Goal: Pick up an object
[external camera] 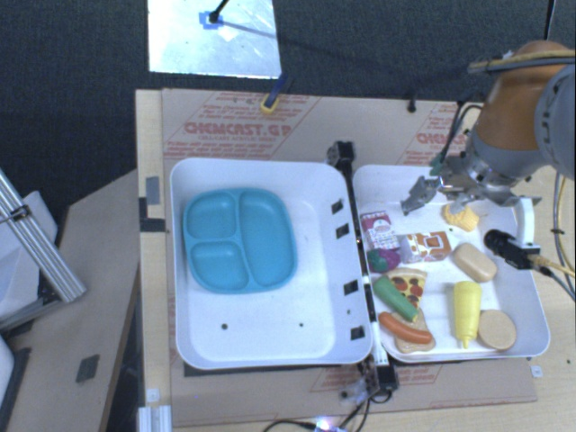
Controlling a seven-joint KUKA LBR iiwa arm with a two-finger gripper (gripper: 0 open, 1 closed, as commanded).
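Note:
The right bin [531,318] holds several toy foods: a yellow cheese wedge [462,216], a pink-and-white packet [378,230], an orange-and-white packet [428,244], a purple piece [385,260], a tan roll [474,263], a pizza slice [412,284], a green cucumber [394,297], a hot dog [407,329], a yellow bottle [465,311] and a round tan biscuit [497,329]. My gripper [441,200] hangs over the far part of this bin, just left of and above the cheese wedge. It is open, and nothing sits between its fingers.
The left bin [270,331] holds a blue divided plate [239,238]. A black ridge with clips [353,241] separates the two bins. A black cable fitting [507,247] hangs off the arm over the right bin's right side.

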